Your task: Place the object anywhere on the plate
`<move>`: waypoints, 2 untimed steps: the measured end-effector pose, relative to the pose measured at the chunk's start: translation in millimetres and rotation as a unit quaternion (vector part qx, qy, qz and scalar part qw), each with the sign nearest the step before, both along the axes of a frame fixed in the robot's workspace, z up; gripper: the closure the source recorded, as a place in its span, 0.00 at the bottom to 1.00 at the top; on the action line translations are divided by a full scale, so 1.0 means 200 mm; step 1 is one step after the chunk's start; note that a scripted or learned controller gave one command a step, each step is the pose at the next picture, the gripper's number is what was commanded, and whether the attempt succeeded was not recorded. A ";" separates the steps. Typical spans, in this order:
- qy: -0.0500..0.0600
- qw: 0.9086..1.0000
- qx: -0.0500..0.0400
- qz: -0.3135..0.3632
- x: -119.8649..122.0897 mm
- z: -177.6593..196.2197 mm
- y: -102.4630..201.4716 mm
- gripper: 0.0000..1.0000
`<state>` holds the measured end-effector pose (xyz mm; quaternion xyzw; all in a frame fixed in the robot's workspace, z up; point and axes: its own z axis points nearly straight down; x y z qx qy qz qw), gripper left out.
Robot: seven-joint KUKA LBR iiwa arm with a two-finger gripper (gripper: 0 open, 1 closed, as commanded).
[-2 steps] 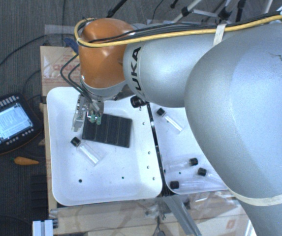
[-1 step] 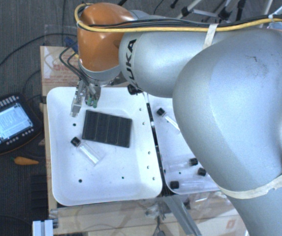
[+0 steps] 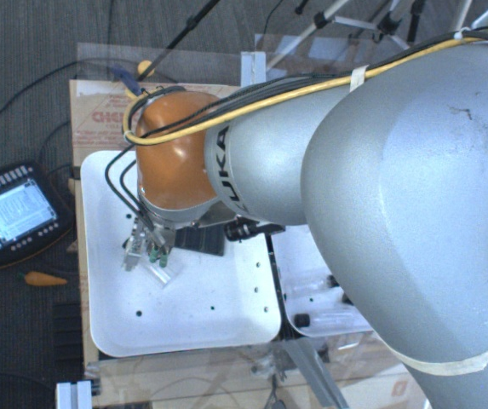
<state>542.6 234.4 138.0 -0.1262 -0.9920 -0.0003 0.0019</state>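
My gripper (image 3: 144, 250) hangs low over the left white bin (image 3: 184, 322), near its left-middle. The orange band (image 3: 174, 160) and the thick grey arm (image 3: 371, 194) rise above it and hide much of both bins. A small clear piece with a green spot (image 3: 160, 262) lies at the gripper's tip, touching or just beside it; I cannot tell which. A dark flat part (image 3: 199, 239) shows just right of the gripper, under the wrist.
The right bin (image 3: 288, 301) peeks out under the arm, with clear, tube-like items (image 3: 324, 318) in it. A teach pendant (image 3: 14, 213) and an orange tool (image 3: 44, 279) lie left of the bench. Cardboard (image 3: 99, 118) stands behind the left bin.
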 end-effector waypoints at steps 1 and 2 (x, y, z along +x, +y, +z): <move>-0.003 0.996 0.000 0.088 0.39 0.11 -0.01 1.00; -0.002 1.000 0.000 -0.013 0.58 0.04 -0.01 1.00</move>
